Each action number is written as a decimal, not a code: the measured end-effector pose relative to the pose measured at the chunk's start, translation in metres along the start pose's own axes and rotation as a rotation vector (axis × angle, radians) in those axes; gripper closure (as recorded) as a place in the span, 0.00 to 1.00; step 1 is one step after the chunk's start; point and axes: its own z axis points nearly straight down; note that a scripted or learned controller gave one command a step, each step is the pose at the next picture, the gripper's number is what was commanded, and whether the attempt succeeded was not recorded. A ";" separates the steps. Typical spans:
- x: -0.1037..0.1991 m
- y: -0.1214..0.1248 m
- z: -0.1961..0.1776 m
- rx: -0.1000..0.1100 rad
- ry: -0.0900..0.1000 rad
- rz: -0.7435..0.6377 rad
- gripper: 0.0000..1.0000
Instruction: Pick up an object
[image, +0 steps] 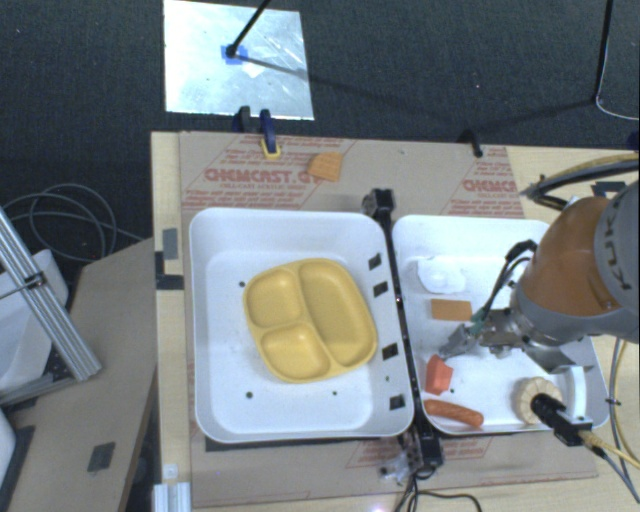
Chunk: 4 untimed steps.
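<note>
The arm (585, 265) reaches into the right bin (420, 232), its hand (455, 345) low over the floor there; I cannot tell how it stands. Just below the hand lies a red block (439, 375), nearer the front rim a sausage (455, 412). A tan block (450, 309) and a white lump (441, 274) sit behind. A yellow tray (310, 319) rests in the left bin (215, 330).

Orange-red chunk (439, 375) by the right bin's (470, 228) left wall, sausage (454, 412) lying along its near edge
</note>
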 end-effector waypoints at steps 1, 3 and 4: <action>0.016 -0.007 0.038 0.002 0.000 0.001 0.00; -0.008 -0.007 0.040 0.001 -0.001 0.005 0.00; -0.035 0.051 0.036 -0.003 -0.002 -0.003 0.00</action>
